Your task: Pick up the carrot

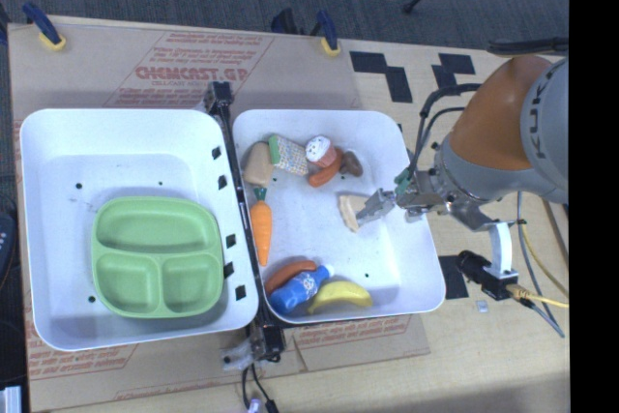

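Cardboard sheeting covers the bench, clamped at its far edge, and two shallow white bins sit on it side by side. A green divided plate (157, 256) lies in the left bin (58, 135). The right bin (411, 256) holds the toy food: the carrot (261, 225) lies against the left wall, leafy top toward the far side and tip toward the near side, apart from a banana (338, 296) and a blue bottle (298, 289) near the front wall.

The gripper (372, 206) hangs over the bin's middle right, just beside a pale wedge (348, 212), well apart from the carrot and gripping nothing; how wide it stands cannot be told.

The carrot looks like light, stiff, smooth plastic, likely slippery. Its thick upper half seems the best place to pinch, across its width, though the nearby wall may crowd one finger.
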